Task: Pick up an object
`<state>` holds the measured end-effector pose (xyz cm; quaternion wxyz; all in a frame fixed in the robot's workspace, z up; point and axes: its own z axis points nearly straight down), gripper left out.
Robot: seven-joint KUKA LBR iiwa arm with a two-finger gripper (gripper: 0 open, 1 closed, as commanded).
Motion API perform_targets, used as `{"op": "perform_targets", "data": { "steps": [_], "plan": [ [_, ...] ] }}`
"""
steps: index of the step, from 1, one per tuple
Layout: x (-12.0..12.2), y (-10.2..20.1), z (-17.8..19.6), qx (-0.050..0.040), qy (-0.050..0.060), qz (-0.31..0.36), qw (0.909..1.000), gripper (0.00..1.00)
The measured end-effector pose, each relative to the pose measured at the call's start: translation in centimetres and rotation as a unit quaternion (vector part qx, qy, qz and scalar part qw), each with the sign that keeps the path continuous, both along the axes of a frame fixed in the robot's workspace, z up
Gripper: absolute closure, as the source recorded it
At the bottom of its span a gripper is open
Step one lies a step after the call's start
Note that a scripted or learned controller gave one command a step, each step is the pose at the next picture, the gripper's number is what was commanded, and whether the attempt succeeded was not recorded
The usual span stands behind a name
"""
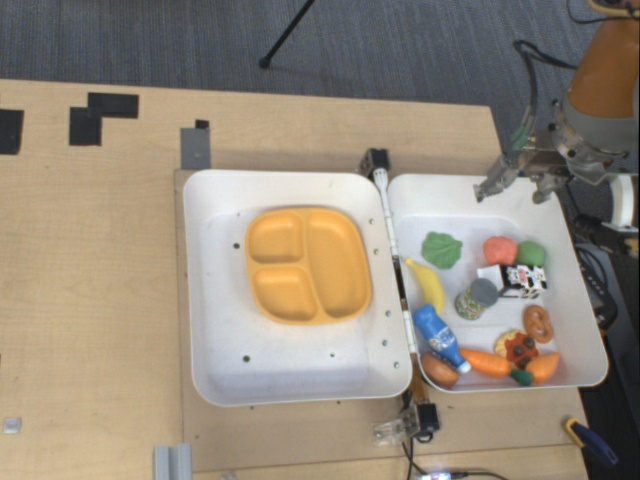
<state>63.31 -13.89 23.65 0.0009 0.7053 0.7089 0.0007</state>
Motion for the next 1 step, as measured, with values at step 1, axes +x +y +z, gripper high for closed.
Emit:
{"op": "perform_targets", "data": {
  "steps": [1],
  "plan": [
    [-3.47,3.89,-15.02,-0.0002,-0.002,0.026,0.9996,0.00]
  ]
}}
